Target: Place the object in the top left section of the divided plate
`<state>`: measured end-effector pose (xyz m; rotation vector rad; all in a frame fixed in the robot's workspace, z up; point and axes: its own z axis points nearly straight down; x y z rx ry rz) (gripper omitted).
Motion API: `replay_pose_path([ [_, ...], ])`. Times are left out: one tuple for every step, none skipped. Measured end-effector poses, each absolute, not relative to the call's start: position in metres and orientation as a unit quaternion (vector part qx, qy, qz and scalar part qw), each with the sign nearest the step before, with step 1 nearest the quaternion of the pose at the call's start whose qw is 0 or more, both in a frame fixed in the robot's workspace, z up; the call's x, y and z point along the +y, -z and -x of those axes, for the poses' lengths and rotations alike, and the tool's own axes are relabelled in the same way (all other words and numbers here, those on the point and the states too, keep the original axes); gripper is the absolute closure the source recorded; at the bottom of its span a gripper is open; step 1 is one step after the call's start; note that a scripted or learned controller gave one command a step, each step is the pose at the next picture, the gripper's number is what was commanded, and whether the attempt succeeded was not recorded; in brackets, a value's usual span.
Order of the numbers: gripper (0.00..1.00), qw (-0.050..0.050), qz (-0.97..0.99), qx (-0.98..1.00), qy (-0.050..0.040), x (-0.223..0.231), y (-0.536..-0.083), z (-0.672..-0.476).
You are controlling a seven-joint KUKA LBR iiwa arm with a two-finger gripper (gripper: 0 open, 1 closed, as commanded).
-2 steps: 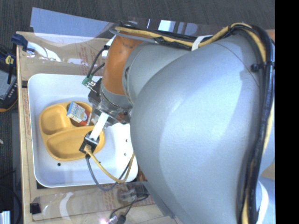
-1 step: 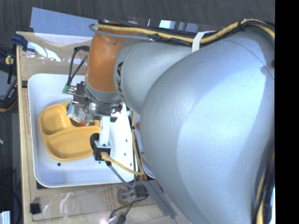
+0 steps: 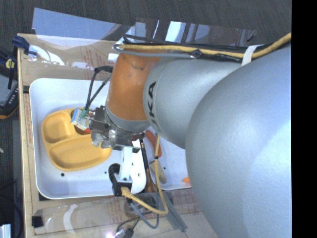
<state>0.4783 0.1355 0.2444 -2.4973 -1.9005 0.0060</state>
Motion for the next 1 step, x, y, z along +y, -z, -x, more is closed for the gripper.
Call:
replay_pose_path([
  [1.00, 0.001, 0.895, -0.446, -0.0007, 0.1020, -0.2984, -0.4765],
])
